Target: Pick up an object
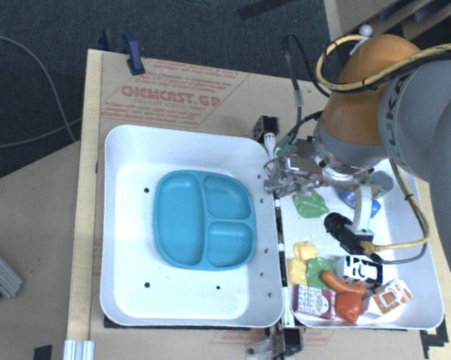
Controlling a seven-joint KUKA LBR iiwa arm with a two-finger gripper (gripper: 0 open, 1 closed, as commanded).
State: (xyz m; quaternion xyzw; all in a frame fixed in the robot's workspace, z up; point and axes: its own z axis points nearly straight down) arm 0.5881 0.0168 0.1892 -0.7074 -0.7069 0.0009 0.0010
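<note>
Starting on the left, there's the shallow white left bin (117, 202), and sitting pretty much in the middle of it is a light blue plastic divided plate (204, 219) with three compartments, lying flat.

Moving right, the shallow white right bin (425, 299) sits right up against the first one. The grey arm with the orange band (368, 78) comes in from the upper right and hangs over the top part of this bin. The metal two-finger gripper (290, 173) is down near the bin's upper left corner, close to the wall the two bins share. Honestly can't tell how its claw is set, too cluttered there, and I don't see anything clearly caught in it.

Just beside the gripper, to its lower right, lies a green leaf-shaped toy (311, 203). Lower down in the same bin there's a pile of play food: a yellow blocky piece (302, 260), a red and orange sausage-like piece (345, 284), a small purple-red carton (313, 301) near the bottom edge, and a little white and orange box (391, 296) toward the right.
</note>
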